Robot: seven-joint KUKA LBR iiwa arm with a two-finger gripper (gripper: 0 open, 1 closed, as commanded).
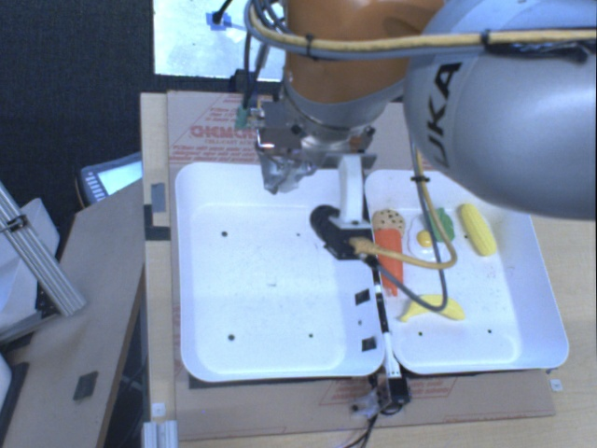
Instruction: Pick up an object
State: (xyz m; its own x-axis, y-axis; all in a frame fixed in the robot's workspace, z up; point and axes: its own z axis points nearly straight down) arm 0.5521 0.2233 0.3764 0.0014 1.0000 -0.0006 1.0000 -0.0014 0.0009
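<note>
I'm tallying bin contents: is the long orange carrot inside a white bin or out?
Inside: the long orange carrot lies flat on the floor of the view's right shallow white bin, close to its left wall.

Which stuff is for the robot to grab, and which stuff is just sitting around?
For the job:
gripper
toy carrot
toy corn
toy banana
right bin that holds them

Just lying about:
cardboard sheet under the bins
metal rail at the left
screen at the left
</note>
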